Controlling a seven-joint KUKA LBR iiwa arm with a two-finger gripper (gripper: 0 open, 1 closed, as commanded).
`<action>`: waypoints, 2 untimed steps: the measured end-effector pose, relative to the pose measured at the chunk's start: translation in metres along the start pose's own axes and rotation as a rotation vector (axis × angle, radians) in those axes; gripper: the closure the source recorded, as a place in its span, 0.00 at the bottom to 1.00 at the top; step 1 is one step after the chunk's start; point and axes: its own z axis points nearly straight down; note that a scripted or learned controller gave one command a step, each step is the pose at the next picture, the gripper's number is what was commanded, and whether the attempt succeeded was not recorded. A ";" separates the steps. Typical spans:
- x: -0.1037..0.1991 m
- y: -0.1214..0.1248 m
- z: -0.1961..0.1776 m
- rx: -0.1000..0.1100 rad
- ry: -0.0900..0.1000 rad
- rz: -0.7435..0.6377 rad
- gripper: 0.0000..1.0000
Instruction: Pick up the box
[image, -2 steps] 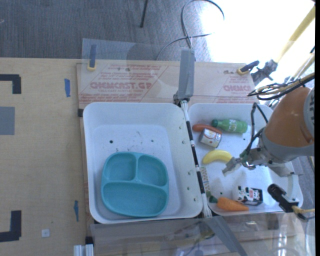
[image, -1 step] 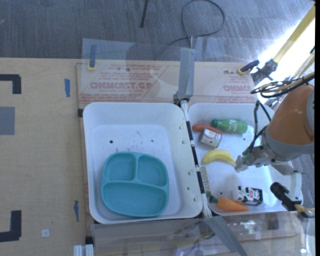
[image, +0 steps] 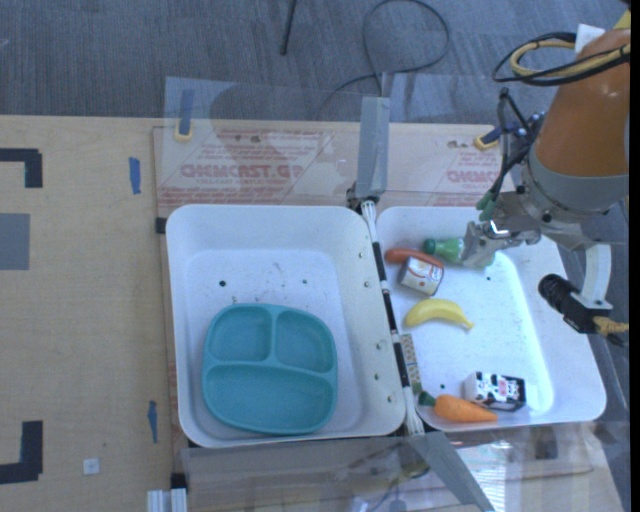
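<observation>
Item: end effector (image: 480, 243), recorded at the far edge of the right bin (image: 560, 400). Whether it was open or closed could not be told; nothing was seen in it.

Item: box (image: 494, 389), black and white, lying well nearer the camera than the end effector, at the bin's near edge and touching a carrot (image: 463, 408). Its printed pattern was too small to read.

Item: clutter just beside the end effector: a green object (image: 441, 246), an orange-red piece (image: 404, 256), a small labelled can (image: 421, 276), label unreadable; a banana (image: 438, 314) between these and the box.

Risk, as judged: a descent from that position would likely have closed on the green object or can instead of the box. At the box, the carrot and bin wall could have crowded the grasp.

Writing: red lettering on the clear sheet (image: 260, 165) behind the bins, roughly "CHEMCAST", partly legible.

Item: teal divided plate (image: 270, 368), left bin.
</observation>
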 end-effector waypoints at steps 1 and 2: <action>-0.038 0.051 -0.151 -0.001 -0.001 0.142 1.00; -0.020 0.105 -0.156 -0.001 -0.002 0.255 1.00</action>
